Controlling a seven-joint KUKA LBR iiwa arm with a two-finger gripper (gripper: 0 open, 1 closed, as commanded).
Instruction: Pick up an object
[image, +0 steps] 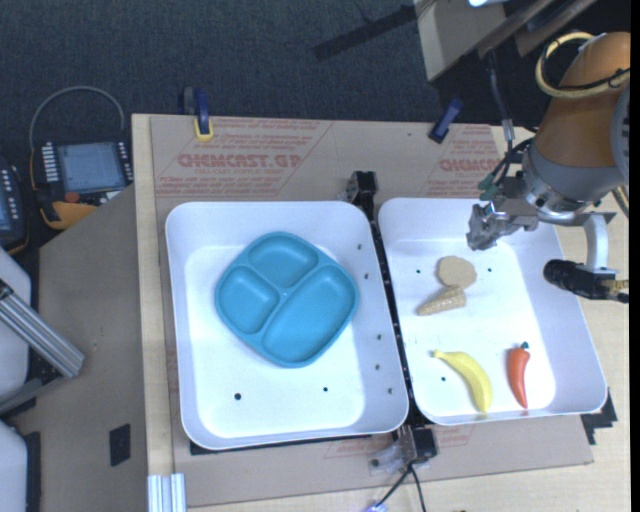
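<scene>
The right white bin (560, 330) holds a round tan cookie (456, 270), a tan cone-shaped piece (442, 300) just below it, a yellow banana (468, 377) and a red-orange carrot (518, 374) near the front. My gripper (484, 228) hangs over the bin's back part, just up and right of the cookie, with nothing seen between its fingers. The grey arm with its orange band (585, 90) reaches in from the upper right.
The left white bin (200, 330) holds a blue divided plate (287, 297). A black clamp (362, 186) sits between the bins at the back. A black fitting (580, 277) juts in by the right bin's right rim. A small screen (88, 165) stands far left.
</scene>
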